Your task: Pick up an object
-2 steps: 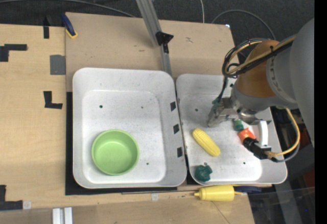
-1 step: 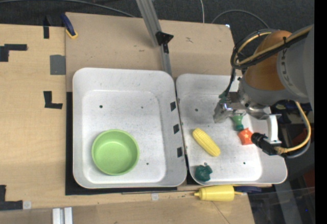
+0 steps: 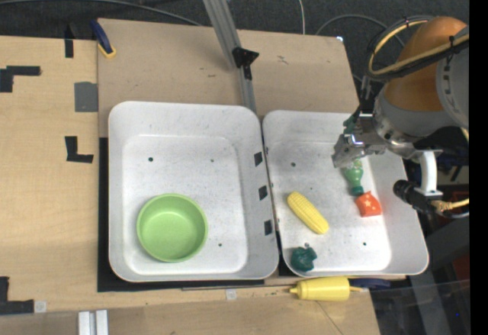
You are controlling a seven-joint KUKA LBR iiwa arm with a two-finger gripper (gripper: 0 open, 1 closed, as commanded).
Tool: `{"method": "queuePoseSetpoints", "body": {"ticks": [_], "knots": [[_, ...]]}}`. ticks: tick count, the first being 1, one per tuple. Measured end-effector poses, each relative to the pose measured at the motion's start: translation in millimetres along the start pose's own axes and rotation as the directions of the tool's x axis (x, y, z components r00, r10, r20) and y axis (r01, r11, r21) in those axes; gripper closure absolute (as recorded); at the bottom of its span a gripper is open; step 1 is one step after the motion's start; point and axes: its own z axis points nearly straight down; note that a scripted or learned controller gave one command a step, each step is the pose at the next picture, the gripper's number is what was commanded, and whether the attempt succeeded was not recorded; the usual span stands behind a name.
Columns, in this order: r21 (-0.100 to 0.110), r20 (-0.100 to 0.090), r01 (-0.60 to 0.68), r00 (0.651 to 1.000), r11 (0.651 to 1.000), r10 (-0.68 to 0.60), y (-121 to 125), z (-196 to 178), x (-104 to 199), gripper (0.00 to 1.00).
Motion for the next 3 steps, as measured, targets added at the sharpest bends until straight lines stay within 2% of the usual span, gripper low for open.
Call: {"method": "queuePoseSetpoints", "body": {"ticks": [2, 3], "knots": [[0.000, 0.000, 0.001, 1.000, 1.000, -0.001, -1, -92, 4, 1.00], [0.006, -0.002, 0.005, 1.000, 1.000, -0.005, 7, -71, 59, 1.00]]}}
